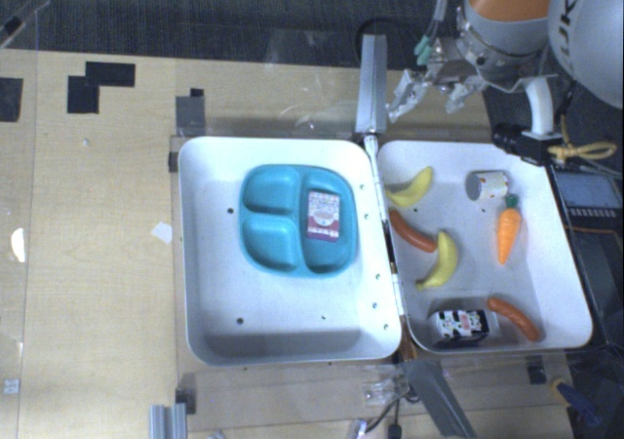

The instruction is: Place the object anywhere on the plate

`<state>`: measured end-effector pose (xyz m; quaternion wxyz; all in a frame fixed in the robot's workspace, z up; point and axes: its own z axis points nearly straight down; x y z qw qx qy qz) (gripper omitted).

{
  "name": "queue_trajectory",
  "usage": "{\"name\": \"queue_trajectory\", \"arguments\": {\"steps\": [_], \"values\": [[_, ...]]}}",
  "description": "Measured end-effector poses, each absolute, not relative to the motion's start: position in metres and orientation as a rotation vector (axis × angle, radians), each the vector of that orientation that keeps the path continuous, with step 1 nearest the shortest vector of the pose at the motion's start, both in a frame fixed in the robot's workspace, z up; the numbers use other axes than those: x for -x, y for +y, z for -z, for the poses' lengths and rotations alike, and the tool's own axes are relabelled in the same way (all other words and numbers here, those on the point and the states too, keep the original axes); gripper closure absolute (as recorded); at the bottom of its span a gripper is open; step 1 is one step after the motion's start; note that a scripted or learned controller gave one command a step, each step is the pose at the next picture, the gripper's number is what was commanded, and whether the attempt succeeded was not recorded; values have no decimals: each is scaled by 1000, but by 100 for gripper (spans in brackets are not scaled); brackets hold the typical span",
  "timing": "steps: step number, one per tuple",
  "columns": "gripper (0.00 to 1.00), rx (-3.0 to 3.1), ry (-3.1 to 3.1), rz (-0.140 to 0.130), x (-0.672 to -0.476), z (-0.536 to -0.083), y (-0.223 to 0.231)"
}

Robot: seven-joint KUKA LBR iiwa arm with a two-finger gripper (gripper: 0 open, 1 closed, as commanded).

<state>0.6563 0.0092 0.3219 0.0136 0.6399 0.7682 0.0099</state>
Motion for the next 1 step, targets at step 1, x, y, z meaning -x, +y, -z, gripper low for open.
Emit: {"name": "queue_trajectory", "arguments": {"steps": [1], "values": [[100,-1981,2394,-37,-658,-334,10]]}}
